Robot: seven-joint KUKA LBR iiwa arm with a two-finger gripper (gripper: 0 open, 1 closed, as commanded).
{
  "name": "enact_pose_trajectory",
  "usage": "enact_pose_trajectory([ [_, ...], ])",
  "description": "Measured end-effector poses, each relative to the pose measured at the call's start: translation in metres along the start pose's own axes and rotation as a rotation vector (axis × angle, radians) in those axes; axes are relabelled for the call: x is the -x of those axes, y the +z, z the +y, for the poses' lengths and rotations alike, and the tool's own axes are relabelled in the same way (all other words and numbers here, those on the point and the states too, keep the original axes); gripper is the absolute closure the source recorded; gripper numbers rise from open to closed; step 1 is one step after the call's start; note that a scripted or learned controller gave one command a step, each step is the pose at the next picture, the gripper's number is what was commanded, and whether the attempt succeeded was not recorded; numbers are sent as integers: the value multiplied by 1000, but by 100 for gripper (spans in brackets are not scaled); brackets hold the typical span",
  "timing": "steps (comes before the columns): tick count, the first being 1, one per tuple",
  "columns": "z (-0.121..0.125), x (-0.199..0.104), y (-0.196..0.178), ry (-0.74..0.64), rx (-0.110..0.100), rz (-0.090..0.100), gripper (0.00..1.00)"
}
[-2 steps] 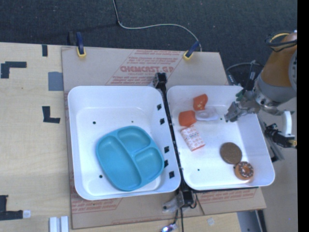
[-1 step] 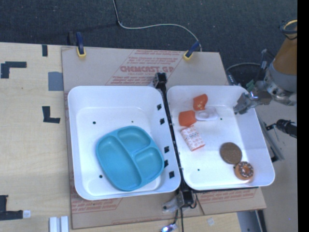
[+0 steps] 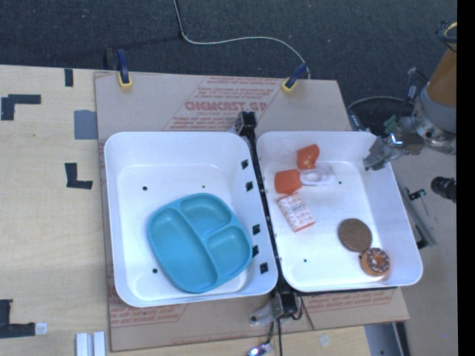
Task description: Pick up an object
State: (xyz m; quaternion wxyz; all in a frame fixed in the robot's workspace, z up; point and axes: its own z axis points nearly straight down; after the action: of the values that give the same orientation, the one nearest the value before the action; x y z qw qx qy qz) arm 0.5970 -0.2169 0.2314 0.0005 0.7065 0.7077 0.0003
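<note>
Packet (image 3: 296, 213): a small white and red packet in the right bin (image 3: 393, 221), left of that bin's middle; its long axis runs from upper left to lower right of the frame, lying flat on the bin floor.
Packet writing: red print on the wrapper, too small to read.
Orange pieces: one orange block (image 3: 287, 181) just above the packet, nearly touching its upper end; a second orange block (image 3: 308, 156) further up, with a small white piece (image 3: 318, 176) between and to the right of them.
Brown disc (image 3: 355, 235): round and flat, lower right part of the right bin.
Doughnut (image 3: 375, 262): a frosted ring just below and right of the disc, by the bin's lower right corner.
Blue tray (image 3: 199, 241): a three-compartment plate in the left bin (image 3: 119, 199), turned at a slant.
Board (image 3: 215, 106): the cardboard under the bins carries red lettering that seems to read "CHEMCAST GP"; smaller lines are not legible.
Gripper (image 3: 376, 156): at the upper right edge of the right bin, over its rim; whether its jaws stand apart or together I cannot tell, and nothing is seen in it.
Packet to gripper: the packet lies well apart from it, down and to the left in the frame.
</note>
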Motion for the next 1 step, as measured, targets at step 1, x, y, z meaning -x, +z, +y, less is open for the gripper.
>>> enact_pose_trajectory([
  [1,4,-65,1,-5,-2,2,100],
])
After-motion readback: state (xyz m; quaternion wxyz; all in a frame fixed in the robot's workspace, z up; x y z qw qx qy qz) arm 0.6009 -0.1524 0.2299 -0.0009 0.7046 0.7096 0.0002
